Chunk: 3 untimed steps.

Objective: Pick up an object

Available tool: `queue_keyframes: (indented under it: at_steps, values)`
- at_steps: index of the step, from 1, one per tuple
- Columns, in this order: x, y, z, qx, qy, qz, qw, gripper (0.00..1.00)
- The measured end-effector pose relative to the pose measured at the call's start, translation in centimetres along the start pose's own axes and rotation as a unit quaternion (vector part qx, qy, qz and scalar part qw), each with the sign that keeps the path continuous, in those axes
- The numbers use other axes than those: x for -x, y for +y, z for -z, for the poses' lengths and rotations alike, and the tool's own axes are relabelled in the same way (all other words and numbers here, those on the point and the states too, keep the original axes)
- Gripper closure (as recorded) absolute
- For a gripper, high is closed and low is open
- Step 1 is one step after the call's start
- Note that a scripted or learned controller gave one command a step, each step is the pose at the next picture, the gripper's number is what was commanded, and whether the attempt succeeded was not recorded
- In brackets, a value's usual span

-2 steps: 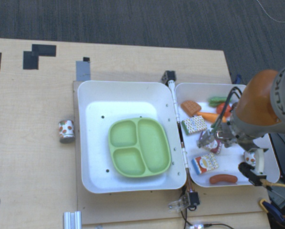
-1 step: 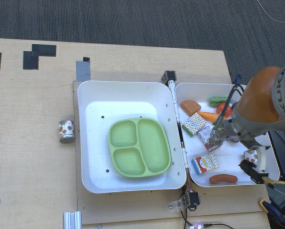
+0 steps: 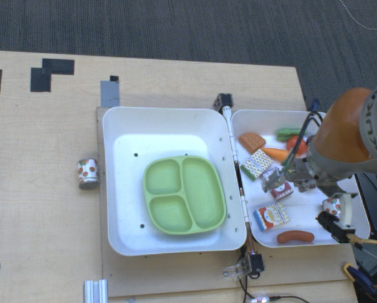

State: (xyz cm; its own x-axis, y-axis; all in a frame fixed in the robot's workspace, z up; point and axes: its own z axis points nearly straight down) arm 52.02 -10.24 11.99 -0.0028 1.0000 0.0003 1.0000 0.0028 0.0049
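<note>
We see an evenly, brightly lit scene, with light falling from above and no harsh glare. The left bin [image 3: 113, 188] glows almost overexposed along its white floor, and the green tray [image 3: 185, 194] casts a faint tint there (soft, with no hard edge). At the right of the frame the arm [image 3: 346, 137] looks slightly blurred and throws a dim shadow into the right bin [image 3: 359, 213]. The dark carpet [image 3: 176, 17] across the top stays sharp.
</note>
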Motion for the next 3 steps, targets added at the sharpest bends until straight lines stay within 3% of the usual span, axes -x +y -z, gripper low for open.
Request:
queue_keyframes:
  at_steps: [1, 2, 3]
  values:
    - [-0.1, 0.1, 1.0, 0.002, 0.0, 0.0, 1.0, 1.0]
    - [-0.1, 0.1, 1.0, 0.001, 0.0, 0.001, 1.0, 0.0]
    - [-0.1, 0.2, 2.1, 0.003, 0.0, 0.001, 1.0, 1.0]
